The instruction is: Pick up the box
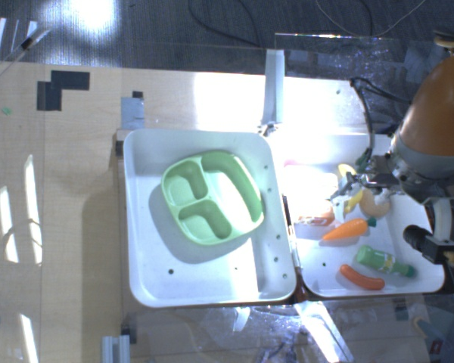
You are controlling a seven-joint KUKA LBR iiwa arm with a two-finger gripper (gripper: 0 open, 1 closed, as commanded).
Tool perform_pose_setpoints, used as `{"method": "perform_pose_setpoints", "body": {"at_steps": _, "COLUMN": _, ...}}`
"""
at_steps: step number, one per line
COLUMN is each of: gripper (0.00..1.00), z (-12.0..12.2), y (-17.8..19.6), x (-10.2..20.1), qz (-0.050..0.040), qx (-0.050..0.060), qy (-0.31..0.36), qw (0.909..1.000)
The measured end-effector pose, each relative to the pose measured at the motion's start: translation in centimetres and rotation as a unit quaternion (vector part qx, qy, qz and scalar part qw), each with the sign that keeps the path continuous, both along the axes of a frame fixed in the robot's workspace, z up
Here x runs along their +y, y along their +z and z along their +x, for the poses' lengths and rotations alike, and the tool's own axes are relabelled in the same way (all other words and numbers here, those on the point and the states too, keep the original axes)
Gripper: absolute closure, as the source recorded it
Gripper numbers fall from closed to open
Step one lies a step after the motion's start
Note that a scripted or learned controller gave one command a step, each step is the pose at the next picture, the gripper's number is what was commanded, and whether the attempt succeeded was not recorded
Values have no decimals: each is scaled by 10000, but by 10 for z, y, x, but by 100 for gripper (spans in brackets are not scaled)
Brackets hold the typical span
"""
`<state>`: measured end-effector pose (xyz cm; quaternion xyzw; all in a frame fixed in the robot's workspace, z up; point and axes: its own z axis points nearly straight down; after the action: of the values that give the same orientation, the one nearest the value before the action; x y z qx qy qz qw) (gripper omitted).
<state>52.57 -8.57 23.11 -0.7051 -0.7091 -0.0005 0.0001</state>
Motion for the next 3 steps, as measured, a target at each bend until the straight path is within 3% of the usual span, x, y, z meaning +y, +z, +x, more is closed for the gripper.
{"method": "perform_pose_setpoints", "body": {"at_steps": 1, "gripper": 0, "z": 87, "y": -103, "x": -48, "qz": -1, "qx": -6, "qy": -555, "qw": 9985}}
{"method": "perform_pose_setpoints", "body": {"at_steps": 2, "gripper": 0, "z": 53, "y": -135, "x": -81, "qz": 41, "qx": -115, "qy": -1362, "qw": 9906}}
{"method": "perform_pose_setpoints", "body": {"at_steps": 3, "gripper": 0, "z": -4, "y": -142, "x": -110, "qz": 25, "qx": -42, "qy": -1989, "qw": 9800}}
